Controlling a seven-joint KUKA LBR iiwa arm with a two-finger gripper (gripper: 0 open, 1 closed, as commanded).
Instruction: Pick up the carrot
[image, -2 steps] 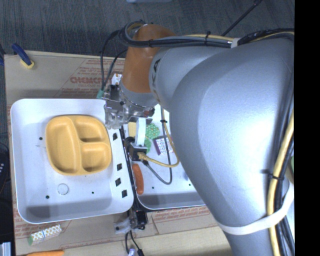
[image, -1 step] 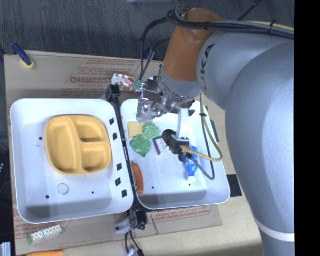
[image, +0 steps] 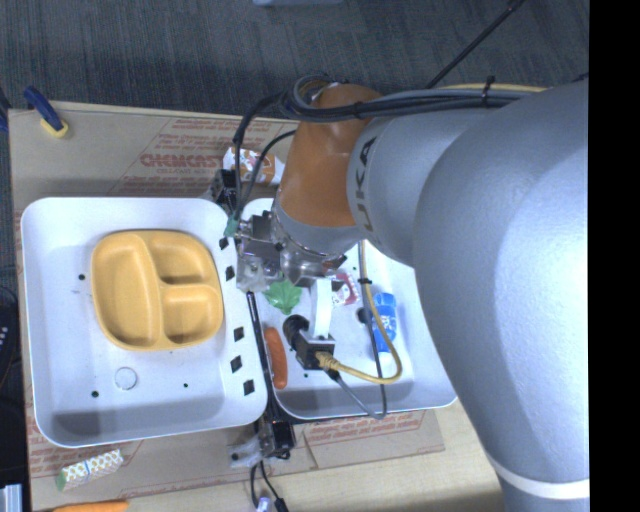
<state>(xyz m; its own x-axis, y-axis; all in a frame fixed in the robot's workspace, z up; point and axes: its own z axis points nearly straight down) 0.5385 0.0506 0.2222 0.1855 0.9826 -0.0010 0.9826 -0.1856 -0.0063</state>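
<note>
The carrot (image: 276, 358), a short orange stick, lies along the left wall of the right bin (image: 420, 395), near its front. My gripper (image: 264, 266) hangs over the back-left part of that bin, a little above and behind the carrot, with the orange-banded wrist (image: 322, 170) right over it. A gap with a green leafy item (image: 283, 296) lies between the gripper and the carrot. The arm's bulk hides much of the right bin.
The left bin (image: 50, 300) holds a yellow divided tray (image: 157, 288). In the right bin lie a blue item (image: 385, 318), a white piece (image: 322, 312), a red-and-white piece (image: 346, 291) and a black part with a yellow cable (image: 360, 378) beside the carrot.
</note>
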